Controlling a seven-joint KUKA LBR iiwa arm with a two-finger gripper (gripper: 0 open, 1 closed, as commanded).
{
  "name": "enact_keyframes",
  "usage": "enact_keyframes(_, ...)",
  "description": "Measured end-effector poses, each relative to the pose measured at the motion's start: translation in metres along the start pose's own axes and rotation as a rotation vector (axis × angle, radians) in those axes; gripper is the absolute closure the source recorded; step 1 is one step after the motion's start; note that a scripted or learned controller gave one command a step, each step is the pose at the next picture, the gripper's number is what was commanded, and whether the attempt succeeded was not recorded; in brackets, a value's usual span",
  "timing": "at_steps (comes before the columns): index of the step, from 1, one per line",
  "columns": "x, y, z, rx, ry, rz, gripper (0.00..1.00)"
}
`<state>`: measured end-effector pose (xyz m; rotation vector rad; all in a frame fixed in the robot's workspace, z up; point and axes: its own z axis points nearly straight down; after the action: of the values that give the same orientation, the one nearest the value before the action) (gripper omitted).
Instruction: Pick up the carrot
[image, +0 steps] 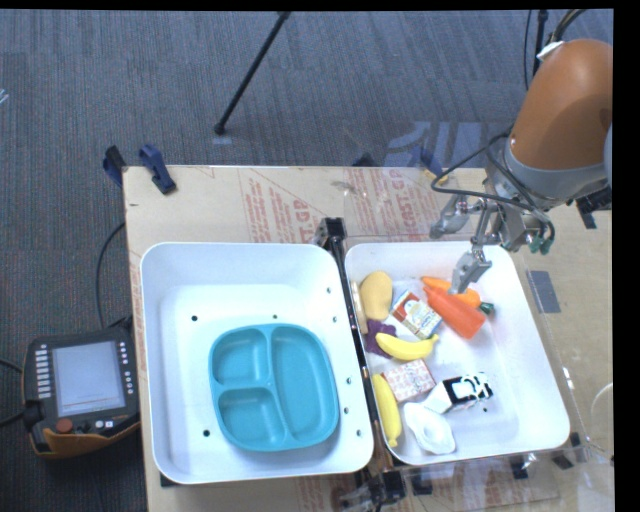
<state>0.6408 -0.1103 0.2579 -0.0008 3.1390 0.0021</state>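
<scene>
Nearest the camera in my right bin (545, 375) lies a crumpled white lump (432, 430), soft-looking, close to the front wall; beside it a slim yellow banana (387, 408) runs along the left wall, and a small black-and-white blocky toy (468, 391) sits just right of a pale printed box (409, 379); to the right of these the smooth white floor is bare up to the rounded rim, the widest open room in this bin; farther in, a second curved banana (405, 347) rests over something purple (377, 331), with a little red-and-white carton (416, 315) behind it and a dull yellow, pear-like shape (375, 294) at the left; the carrot (456, 309), a smooth orange cone, lies slantwise in the far middle of this bin, thick end toward the right, its left side close to the carton; my pincer (468, 272) hangs just over its far edge, grey metal fingers pointing down, and whether they are wide or narrow I cannot tell; the left bin (170, 300) carries a glossy teal plate (273, 387) with three compartments, white floor free around it; both bins sit on the brown bench (260, 205).
</scene>
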Motion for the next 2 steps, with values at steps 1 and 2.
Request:
enact_keyframes(1,0.001,-0.034,0.150,-0.004,0.018,0.066,0.00)
enact_keyframes(2,-0.007,-0.032,0.129,0.000,-0.005,0.059,1.00)
